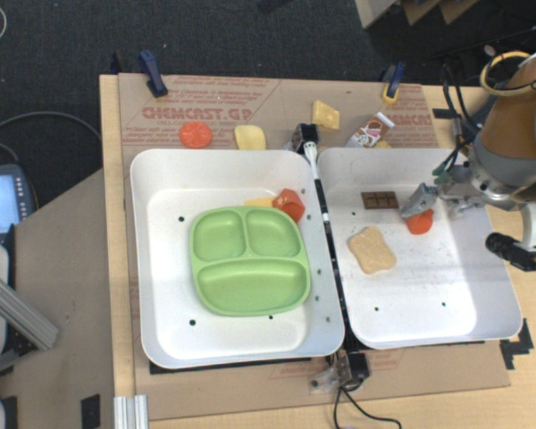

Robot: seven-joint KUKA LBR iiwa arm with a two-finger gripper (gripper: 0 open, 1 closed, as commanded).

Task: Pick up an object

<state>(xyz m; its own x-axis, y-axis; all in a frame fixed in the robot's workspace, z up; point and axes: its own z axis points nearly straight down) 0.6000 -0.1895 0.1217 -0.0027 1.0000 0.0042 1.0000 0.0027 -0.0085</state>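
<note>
In the right bin [482, 320] lie a small red-orange piece [420, 224], a brown chocolate bar [380, 200] and a tan bread slice [372, 249]. My gripper [418, 207] reaches in from the right and hangs low over the bin. Its grey tip sits directly on top of the red-orange piece and touches it or nearly so. The chocolate bar lies just to the gripper's left, and the bread slice is below and to the left. The grey arm with its orange band [509, 114] covers the bin's upper right corner.
The left bin [152, 239] holds a green divided plate [248, 260], a red tomato-like piece [290, 204] and a yellow slice [259, 202]. Behind the bins, on the board, are an orange disc [196, 134], two yellow pieces [249, 137] [325, 113] and a wrapper [369, 133]. Blue clamps [152, 74] [392, 80] grip the board's back edge.
</note>
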